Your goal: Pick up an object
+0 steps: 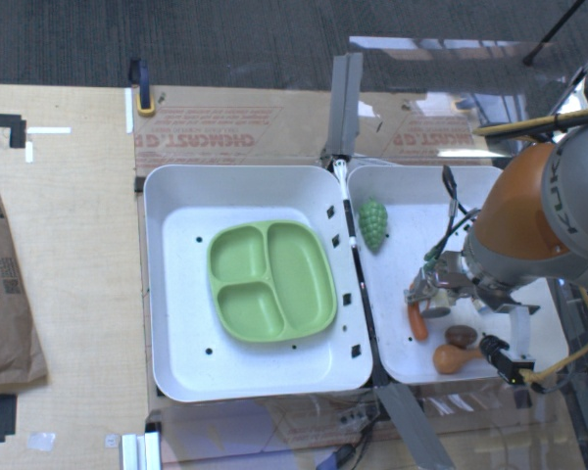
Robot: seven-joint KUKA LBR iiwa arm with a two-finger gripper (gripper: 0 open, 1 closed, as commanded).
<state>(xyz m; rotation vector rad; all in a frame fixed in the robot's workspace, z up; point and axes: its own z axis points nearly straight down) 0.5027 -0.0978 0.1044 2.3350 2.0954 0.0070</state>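
Nothing is lifted yet: the gripper (pixel 423 297) hangs low over the carrot (pixel 417 322) in the right bin (pixel 404 360); I cannot tell its opening.

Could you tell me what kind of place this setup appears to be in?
Most likely a robotics lab test bench: a robot arm reaches over two white bins, toy food such as a carrot lies inside, and cardboard lines the bench.

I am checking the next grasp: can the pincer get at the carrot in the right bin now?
Probably yes. The pincer hangs right above the carrot, with nothing between them; the brown objects lie beside it.
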